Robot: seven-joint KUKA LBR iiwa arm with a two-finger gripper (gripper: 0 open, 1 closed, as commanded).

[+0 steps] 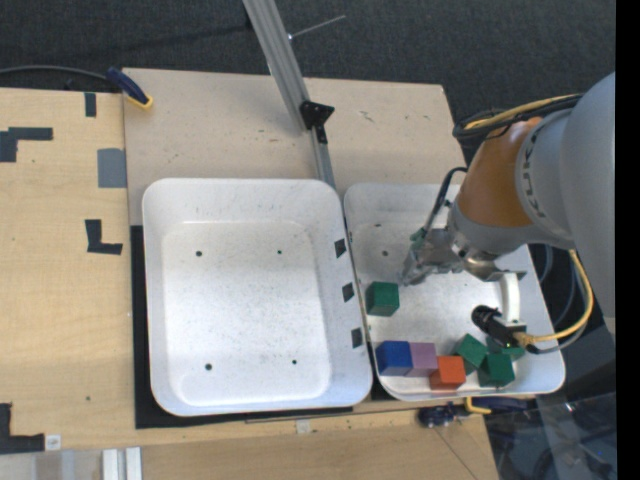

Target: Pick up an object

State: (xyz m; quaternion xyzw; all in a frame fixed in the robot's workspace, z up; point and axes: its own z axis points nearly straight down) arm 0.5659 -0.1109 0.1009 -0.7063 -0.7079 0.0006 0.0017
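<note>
Stage: early, nothing lifted as far as visible; grasp and raise both left to do.
Arm: grey KUKA arm with orange band (500, 183), reaching in from 3 o'clock over the right shallow white plastic bin (400, 203).
Jaws: two-finger gripper (413, 268) low in the right bin, tips pointing toward 7 o'clock; open or closed cannot be told, tips too small and dark against the bin floor.
Nearest candidate: dark green cube (382, 298), resting on the bin floor just beside the tips, at 7 o'clock from them; not between the fingers, apparently not touched.
Other candidates: blue cube (394, 356), pale purple cube (424, 356) touching it at 3 o'clock, orange-red cube (450, 371), two more green blocks (484, 360) at 3 o'clock of that; all clustered along the 6 o'clock wall of the right bin.
Left bin: large shallow white plastic bin (160, 208) at 9 o'clock of the right one, on the light wooden worktop (60, 228).
Done: approach to the right bin, judged from the low position near the dark green cube.
Left: centring over a cube, closing on it, lifting clear of the floor.
Risk, as a judgement: tips offset to 1 o'clock of the cube, so closing here would likely miss.
</note>
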